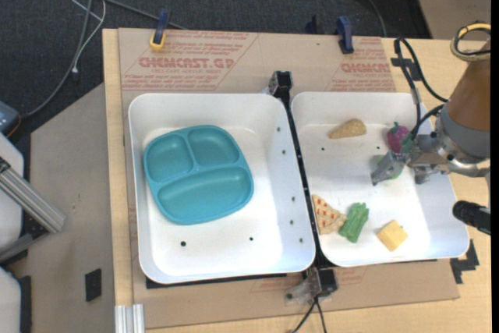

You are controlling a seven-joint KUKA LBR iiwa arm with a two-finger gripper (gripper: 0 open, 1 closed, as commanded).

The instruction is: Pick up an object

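Observation:
My gripper (pixel 386 167) hangs low over the middle of the right bin (pixel 351 101), reaching in from the right edge. A purple and green toy (pixel 398 138) lies just above it, close to or touching the wrist. A tan bread-like piece (pixel 347 129) sits to the upper left of the gripper. Nearer the front of the bin lie a waffle-patterned wedge (pixel 327 215), a green toy (pixel 355 221) and a yellow block (pixel 392 235). I see nothing clearly held.
The left bin (pixel 156 109) holds a teal divided plate (pixel 199 173). A black divider with a clamp (pixel 281 82) runs between the bins. Cables trail from the arm over the right bin's far right corner.

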